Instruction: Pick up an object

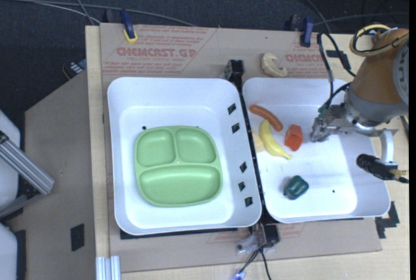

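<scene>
The gripper [320, 131] is hovering low in the right bin [338, 197], just at three o'clock of the carrot [294, 137]; whether its fingers are apart or together I cannot tell. Nothing is sitting between them, so the approach step is judged to be in hand, with the grasp not yet made. The carrot is lying near the bin's middle, its long axis running roughly twelve to six. The banana [273, 144] is lying at its nine o'clock, the sausage [266, 117] at ten, the pepper [296, 187] at six. The next move is calling for a short shift toward nine, centring over the carrot, then descending.
</scene>
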Controlling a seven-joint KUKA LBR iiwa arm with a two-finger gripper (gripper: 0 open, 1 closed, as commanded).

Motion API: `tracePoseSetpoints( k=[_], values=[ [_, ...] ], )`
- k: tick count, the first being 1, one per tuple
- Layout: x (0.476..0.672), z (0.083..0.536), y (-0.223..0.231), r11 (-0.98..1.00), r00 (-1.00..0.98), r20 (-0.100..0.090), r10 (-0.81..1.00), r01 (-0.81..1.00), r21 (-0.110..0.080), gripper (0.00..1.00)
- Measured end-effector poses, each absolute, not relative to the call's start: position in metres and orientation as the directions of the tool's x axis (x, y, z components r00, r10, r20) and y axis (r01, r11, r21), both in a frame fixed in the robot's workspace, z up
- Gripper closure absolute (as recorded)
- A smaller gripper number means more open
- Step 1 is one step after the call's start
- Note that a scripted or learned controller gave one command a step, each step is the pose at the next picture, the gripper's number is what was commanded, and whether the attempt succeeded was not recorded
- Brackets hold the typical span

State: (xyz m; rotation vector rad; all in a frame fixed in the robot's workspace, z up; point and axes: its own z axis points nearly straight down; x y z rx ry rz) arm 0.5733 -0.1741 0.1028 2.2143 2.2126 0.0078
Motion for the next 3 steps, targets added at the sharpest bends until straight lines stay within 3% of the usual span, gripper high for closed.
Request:
tracePoseSetpoints(
  k=[3],
  values=[
    [0.594, 0.270, -0.170, 0.002, -0.002, -0.002, 1.000, 1.000, 0.006, 1.00]
  ],
)
